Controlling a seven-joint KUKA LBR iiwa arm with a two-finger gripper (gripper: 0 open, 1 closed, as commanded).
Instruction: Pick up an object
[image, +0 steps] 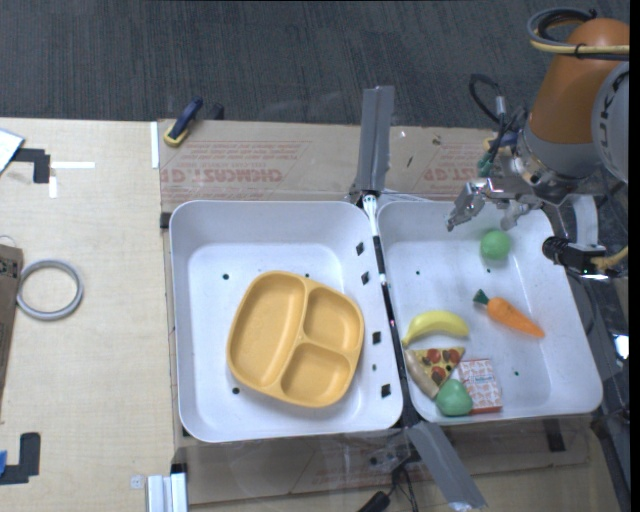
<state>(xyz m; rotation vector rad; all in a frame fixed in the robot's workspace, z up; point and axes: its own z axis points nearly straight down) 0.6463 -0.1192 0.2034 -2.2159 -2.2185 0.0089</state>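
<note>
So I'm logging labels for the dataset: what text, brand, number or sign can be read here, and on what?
Brown cardboard sheet behind the bins: red print, upside down, too blurred to read.
Small red-and-white box in the right white bin: printing too small to read.

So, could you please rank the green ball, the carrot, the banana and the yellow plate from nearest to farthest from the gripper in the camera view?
From the gripper, at the back of the right bin:
1. Green ball, just below it.
2. Carrot, toward the bin's right side.
3. Banana, near the bin's left wall.
4. Yellow plate, in the left bin.
</note>
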